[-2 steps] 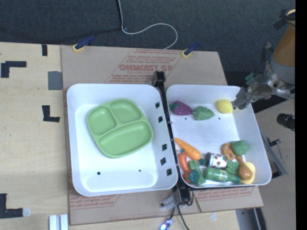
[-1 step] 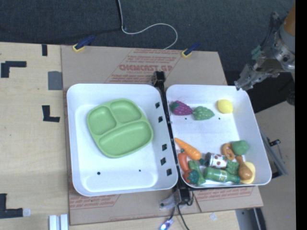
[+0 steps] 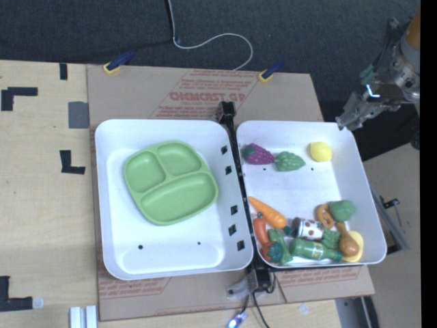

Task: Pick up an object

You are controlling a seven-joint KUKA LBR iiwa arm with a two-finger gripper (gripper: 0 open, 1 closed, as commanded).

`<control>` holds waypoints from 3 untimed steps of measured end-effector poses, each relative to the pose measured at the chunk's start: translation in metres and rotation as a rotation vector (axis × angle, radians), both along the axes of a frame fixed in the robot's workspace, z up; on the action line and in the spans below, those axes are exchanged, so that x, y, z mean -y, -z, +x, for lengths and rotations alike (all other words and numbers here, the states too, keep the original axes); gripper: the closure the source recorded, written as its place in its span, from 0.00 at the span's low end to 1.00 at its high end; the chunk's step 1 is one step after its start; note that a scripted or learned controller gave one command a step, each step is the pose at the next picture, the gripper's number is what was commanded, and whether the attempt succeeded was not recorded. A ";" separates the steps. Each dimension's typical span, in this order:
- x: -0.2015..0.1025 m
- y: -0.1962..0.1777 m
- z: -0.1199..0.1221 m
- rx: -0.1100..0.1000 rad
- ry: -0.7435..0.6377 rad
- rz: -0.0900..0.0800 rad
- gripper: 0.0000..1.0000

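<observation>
Even, diffuse overhead light; soft faint shadows. Slight overall softness. White bins [image 3: 164, 130] bright, no harsh glare.

The setting reads as a robotics lab rather than a home. A pale wooden table [image 3: 41, 203] carries black tape marks [image 3: 19, 96] and a cardboard sheet [image 3: 205, 94] held by blue and yellow clamps [image 3: 119, 61]. Two white bins [image 3: 109, 183] sit side by side on it, one with a green divided plate [image 3: 171, 182], one with plastic toy food [image 3: 300, 234]. A white cable [image 3: 205, 43] trails over dark carpet [image 3: 82, 12].
</observation>
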State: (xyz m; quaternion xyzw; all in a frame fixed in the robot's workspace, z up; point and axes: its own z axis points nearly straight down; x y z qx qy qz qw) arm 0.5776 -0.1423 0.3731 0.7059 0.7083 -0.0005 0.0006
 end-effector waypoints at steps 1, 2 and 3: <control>0.000 -0.009 0.000 -0.001 -0.001 -0.001 1.00; -0.001 -0.019 0.001 -0.001 -0.002 -0.002 1.00; -0.001 -0.029 0.001 -0.001 -0.003 -0.002 1.00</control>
